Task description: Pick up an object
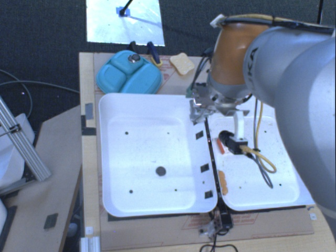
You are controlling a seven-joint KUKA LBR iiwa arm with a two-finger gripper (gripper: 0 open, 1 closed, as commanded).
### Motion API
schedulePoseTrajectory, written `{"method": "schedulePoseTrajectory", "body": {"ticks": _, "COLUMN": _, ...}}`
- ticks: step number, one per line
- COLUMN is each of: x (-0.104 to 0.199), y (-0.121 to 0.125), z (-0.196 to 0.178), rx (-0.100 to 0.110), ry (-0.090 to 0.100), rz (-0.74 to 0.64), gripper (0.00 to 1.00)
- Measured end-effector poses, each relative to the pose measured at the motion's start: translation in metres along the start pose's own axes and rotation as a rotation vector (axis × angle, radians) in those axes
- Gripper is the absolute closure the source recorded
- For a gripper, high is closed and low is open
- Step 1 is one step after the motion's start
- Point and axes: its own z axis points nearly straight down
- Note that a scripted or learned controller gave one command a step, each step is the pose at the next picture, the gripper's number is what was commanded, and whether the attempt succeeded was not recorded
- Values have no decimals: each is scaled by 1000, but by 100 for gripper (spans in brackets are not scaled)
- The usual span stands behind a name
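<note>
A small dark round object lies in the left white bin, near its middle front. In the right bin, an orange elongated piece rests against the divider, with a small red piece a little further back. My gripper hangs below the orange-banded wrist, over the back of the right bin close to the divider. A black part and a yellow cable loop hang beside it. Nothing shows as held.
Behind the left bin sit a blue lidded container and a tan sponge-like piece. The bulky grey arm covers the right bin's back right. An aluminium rail stands off the bench at the left.
</note>
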Motion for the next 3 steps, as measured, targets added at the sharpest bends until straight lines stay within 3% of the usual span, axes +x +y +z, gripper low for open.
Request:
{"method": "schedulePoseTrajectory", "body": {"ticks": 1, "x": 62, "y": 21, "z": 80, "rx": 1, "ry": 0, "rz": -1, "gripper": 100}}
{"method": "schedulePoseTrajectory", "body": {"ticks": 2, "x": 15, "y": -86, "z": 1, "rx": 2, "ry": -1, "rz": 11, "gripper": 100}}
{"method": "schedulePoseTrajectory", "body": {"ticks": 3, "x": 21, "y": -92, "z": -145, "rx": -17, "ry": 2, "rz": 3, "gripper": 100}}
